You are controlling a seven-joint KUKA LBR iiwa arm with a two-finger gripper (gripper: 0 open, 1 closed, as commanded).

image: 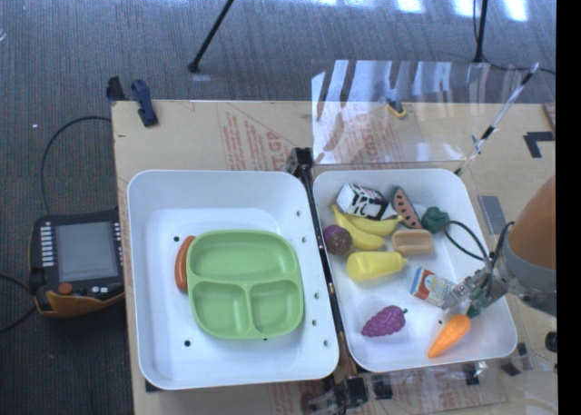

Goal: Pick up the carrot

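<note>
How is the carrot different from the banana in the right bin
The carrot is orange and tapers to a point; the banana is yellow and curved. The carrot lies near the bin's front right corner, right by the gripper; the banana lies farther back, among other toy foods. The carrot looks shorter than the banana. Both lie flat in the right bin.

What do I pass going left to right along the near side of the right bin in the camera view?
Grapes → carton → carrot → tool, just above the carrot's green top.
</note>
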